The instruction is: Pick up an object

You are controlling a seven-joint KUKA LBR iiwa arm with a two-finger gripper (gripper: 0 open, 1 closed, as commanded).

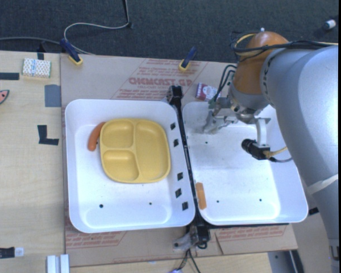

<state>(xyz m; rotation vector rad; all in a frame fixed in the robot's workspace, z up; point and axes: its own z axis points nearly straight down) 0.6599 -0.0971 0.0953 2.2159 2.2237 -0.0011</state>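
My gripper (213,123) hangs over the far left corner of the right bin (284,209), low above its white floor, with nothing showing under it. A small orange sausage-shaped piece (200,195) lies against that bin's left wall near the front, well away from the gripper. The left bin (82,209) holds a yellow divided plate (135,150). Tucked against the plate's left edge is a second orange sausage-shaped piece (93,136).
A black divider with clips (181,147) runs between the two bins. A small red and white packet (203,91) lies on the cardboard just behind the right bin. Two blue and yellow clamps (71,51) (187,58) hold the cardboard's back edge. The arm's grey bulk (307,112) covers the right bin's right side.
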